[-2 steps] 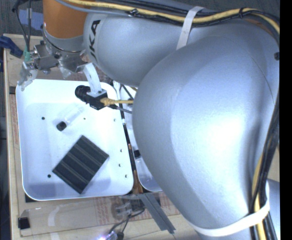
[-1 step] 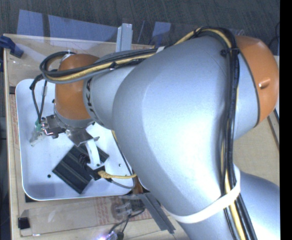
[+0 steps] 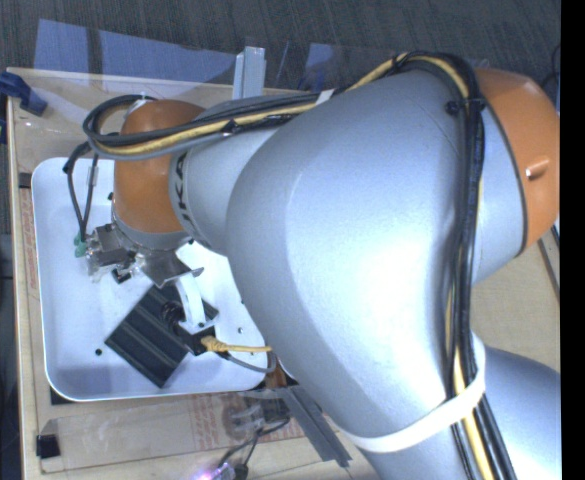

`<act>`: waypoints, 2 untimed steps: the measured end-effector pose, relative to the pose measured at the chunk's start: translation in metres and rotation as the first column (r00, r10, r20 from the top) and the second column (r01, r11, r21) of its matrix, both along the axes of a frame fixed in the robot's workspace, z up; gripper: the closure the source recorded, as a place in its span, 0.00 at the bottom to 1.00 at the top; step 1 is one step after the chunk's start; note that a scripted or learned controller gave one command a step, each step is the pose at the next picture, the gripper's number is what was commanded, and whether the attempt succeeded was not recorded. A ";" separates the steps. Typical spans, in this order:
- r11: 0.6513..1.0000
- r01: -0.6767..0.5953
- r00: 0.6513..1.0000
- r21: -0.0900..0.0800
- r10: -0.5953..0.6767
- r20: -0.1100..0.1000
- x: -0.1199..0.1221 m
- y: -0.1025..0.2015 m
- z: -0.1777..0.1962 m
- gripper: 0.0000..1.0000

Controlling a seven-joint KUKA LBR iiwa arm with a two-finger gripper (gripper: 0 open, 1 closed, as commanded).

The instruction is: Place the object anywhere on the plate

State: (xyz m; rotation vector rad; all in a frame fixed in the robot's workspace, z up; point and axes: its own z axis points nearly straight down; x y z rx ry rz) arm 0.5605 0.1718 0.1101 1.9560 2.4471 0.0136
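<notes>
Where the arm reaches across the left bin, you see the gripper hanging over its white floor; you cannot tell its grip, nor where the object lies.

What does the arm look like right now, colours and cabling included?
The arm is smooth, rounded grey casing with an orange band above the wrist and a second orange section at the view's right. A black and yellow cable bundle runs along it, held by a white strap. The claw is small, bare metal.
</notes>
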 end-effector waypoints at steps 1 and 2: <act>0.970 -0.242 0.970 -0.002 0.242 -0.013 -0.015 -0.052 0.153 1.00; 0.999 0.034 0.999 -0.004 -0.034 -0.019 -0.068 -0.005 0.062 1.00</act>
